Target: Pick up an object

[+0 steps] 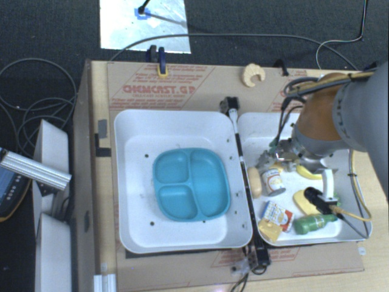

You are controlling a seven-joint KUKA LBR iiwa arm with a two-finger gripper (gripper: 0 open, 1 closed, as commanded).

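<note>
while smooth and glossy, the blue plate (191, 183) has three compartments.

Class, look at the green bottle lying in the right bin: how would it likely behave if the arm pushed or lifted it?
The green bottle lies on its side, so a sideways push would probably roll it. It looks like smooth moulded plastic, likely stiff, light and somewhat slippery. It sits among a yellow banana and a packet, so a push may jostle them.
</note>
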